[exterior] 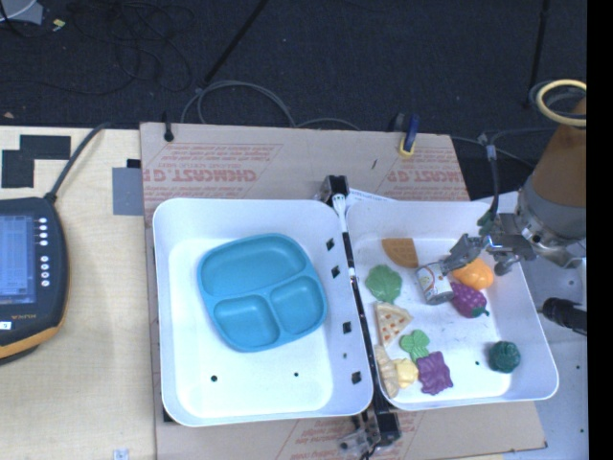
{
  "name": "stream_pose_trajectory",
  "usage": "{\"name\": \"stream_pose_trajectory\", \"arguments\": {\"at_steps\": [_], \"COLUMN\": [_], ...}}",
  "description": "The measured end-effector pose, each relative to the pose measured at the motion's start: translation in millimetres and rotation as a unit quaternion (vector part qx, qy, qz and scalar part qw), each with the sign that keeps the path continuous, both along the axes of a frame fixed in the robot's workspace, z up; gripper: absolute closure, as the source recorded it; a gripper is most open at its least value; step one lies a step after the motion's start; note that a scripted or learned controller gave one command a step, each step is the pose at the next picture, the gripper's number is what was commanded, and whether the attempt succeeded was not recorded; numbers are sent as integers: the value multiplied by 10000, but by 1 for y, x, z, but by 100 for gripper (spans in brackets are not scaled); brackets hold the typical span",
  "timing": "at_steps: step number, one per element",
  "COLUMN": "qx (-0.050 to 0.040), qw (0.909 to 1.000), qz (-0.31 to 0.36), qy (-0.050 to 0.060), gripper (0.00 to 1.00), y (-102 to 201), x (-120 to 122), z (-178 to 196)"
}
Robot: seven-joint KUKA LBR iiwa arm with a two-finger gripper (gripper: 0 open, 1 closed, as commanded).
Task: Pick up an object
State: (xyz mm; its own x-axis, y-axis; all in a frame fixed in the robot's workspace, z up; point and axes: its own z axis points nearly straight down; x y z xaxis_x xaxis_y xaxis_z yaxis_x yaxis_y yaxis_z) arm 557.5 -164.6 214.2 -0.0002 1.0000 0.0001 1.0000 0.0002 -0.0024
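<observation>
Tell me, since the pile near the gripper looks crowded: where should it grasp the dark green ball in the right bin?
Probably from straight above, fingers closing across the middle of the dark green ball. It looks rounded, so any axis works, and it sits alone near the right bin's corner, apart from the purple grapes.

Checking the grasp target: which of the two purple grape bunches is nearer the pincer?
The purple grape bunch beside the orange toy, right by the pincer; the other bunch lies near the front edge.

Place: a robotics lab bench.
Control: a teach pendant (24, 271) lies at the bench's left.
Floor: loose cables (144, 36) trail over dark carpet.
Setup: two white bins (182, 223) sit on taped cardboard (287, 166).
Props: plastic toy food (421, 353).
</observation>
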Motion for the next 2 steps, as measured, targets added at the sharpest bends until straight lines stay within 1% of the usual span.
{"name": "stream_pose_trajectory", "arguments": {"at_steps": [1,2], "qx": [3,6], "qw": [10000,10000], "qz": [14,24], "qy": [11,-2], "gripper": [0,0], "y": [20,84], "x": [68,87], "z": [-133,-127]}}
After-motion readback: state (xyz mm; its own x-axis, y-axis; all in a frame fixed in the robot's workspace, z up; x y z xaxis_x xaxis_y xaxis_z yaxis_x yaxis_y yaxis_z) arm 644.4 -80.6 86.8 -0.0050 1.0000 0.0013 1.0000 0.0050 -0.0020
